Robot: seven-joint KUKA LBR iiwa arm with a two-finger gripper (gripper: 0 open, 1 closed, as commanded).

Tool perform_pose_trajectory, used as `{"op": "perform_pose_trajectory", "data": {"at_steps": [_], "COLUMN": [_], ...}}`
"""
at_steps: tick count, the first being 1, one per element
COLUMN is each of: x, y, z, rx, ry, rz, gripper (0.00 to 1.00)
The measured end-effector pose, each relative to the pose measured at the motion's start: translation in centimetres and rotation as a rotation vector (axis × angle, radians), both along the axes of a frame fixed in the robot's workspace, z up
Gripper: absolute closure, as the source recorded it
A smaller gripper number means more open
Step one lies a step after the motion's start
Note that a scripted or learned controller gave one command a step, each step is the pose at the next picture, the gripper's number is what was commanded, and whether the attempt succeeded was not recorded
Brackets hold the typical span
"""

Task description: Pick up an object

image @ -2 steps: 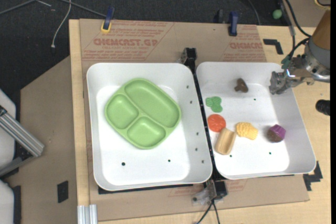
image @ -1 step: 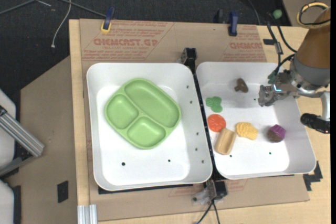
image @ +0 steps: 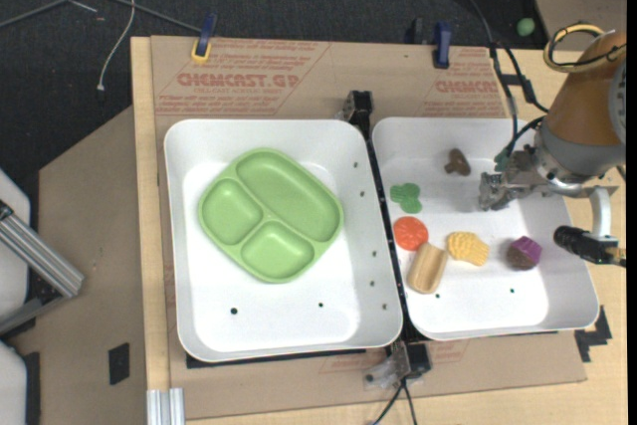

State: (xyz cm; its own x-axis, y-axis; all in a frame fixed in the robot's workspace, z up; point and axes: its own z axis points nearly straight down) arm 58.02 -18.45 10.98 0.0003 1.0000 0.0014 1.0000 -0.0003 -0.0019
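Observation:
The right bin holds several small objects: a brown lump near the back, a green flat piece, an orange-red round piece, a tan cylinder, a yellow ridged piece and a dark purple piece. My gripper hangs low over the right bin's back right part, between the brown lump and the purple piece. It touches none of them. The grey arm with its orange band comes in from the right.
The left bin contains a light green divided plate. A black clamp sits between the bins at the back. Blue clips hold the cardboard base. Cables run along the right bin's back right side.

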Motion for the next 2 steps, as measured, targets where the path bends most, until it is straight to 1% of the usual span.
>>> {"op": "perform_pose_trajectory", "data": {"at_steps": [1,2], "x": [0.0,0.1], "y": [0.1,0.0], "z": [-2.6,-1.3], "rx": [0.001,0.0], "ry": [0.003,-0.002], "rz": [0.001,0.001], "gripper": [0.0,1.0]}}
